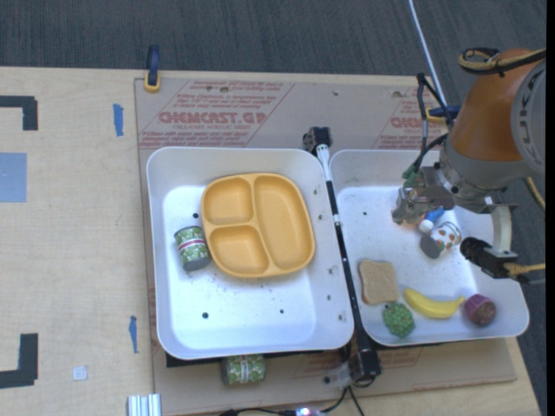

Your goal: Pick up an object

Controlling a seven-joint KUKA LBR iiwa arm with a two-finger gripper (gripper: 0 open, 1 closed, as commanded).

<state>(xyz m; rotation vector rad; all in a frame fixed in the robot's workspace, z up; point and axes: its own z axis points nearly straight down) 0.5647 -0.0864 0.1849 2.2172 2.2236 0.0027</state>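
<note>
The right bin (512,323) holds a slice of bread (378,281), a green broccoli piece (399,320), a yellow banana (434,303) and a purple round fruit (479,309). A small white toy with red and blue marks (443,233) lies near the bin's middle, with a grey piece (431,248) beside it. My gripper (414,208) hangs low over the right bin's upper part, just left of and above the small white toy. The wrist hides part of what lies under it.
The left bin (165,258) holds a yellow divided plate (257,224) and a green can (192,248) lying at its left. Another green can (244,369) lies outside, below the left bin. A black divider (334,215) runs between the bins.
</note>
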